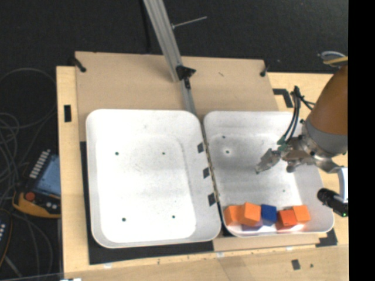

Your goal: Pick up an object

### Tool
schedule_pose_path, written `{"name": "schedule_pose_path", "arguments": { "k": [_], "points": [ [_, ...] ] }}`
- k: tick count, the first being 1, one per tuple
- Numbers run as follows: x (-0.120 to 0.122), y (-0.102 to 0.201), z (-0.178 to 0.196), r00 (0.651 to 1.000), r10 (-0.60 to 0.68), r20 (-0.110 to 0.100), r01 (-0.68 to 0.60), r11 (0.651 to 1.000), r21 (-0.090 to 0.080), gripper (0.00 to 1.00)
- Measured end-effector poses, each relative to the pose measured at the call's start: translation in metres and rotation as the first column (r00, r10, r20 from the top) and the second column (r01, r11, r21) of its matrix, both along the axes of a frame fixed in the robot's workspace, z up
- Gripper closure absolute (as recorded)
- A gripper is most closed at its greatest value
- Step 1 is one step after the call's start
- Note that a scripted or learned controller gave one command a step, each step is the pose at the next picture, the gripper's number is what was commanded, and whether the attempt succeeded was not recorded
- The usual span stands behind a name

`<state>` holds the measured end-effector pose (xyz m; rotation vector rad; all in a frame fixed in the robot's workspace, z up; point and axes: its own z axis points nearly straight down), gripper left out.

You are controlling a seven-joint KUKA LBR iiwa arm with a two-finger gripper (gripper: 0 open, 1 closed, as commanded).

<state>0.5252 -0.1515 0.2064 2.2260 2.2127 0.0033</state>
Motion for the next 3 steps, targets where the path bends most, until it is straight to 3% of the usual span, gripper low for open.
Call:
{"name": "schedule_pose_path", "arguments": {
  "k": [1, 2, 3],
  "points": [
    [-0.035, 0.055, -0.041, 1.000, 0.011, -0.008, -0.011, 1.000, 0.003, 0.00],
    [-0.040, 0.186, -0.009, 1.000, 0.017, -0.001, -0.017, 1.000, 0.004, 0.00],
    [-0.041, 0.191, -0.010, 1.000, 0.011, -0.002, -0.011, 1.000, 0.002, 0.00]
  ]
}}
